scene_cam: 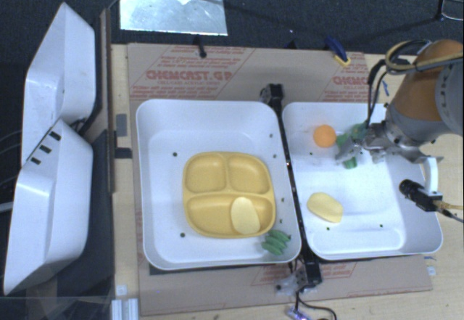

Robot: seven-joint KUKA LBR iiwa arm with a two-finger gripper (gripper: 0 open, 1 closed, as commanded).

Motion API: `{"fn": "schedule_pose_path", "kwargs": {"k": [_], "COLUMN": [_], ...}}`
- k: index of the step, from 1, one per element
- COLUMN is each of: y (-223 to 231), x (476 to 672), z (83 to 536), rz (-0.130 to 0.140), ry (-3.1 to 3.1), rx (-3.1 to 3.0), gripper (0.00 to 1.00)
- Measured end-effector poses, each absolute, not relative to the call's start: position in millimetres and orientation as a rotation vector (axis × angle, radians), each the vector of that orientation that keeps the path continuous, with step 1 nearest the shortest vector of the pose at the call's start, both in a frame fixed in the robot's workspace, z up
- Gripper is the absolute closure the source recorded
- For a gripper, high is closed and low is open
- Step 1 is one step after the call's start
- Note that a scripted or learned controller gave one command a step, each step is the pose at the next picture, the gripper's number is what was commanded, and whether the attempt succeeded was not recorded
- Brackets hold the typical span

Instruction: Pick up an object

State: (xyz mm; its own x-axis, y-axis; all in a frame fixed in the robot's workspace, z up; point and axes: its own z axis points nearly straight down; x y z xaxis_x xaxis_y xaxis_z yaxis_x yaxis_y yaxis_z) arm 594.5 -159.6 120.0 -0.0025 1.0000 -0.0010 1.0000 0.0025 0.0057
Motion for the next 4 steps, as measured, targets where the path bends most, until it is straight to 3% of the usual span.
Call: {"fn": "schedule_pose_path", "kwargs": {"k": [1,3,4], "y": [-154.0,-91.4,-82.0], "x": [638.0,537.6,580.9], "z": [81.4,83.8,96.4], "rz": [-0.004,0.0,0.003], "ry": [2.224,2.225,2.222], "rx": [2.224,2.22,2.217], "gripper": [0.0,0.0,0.0]}}
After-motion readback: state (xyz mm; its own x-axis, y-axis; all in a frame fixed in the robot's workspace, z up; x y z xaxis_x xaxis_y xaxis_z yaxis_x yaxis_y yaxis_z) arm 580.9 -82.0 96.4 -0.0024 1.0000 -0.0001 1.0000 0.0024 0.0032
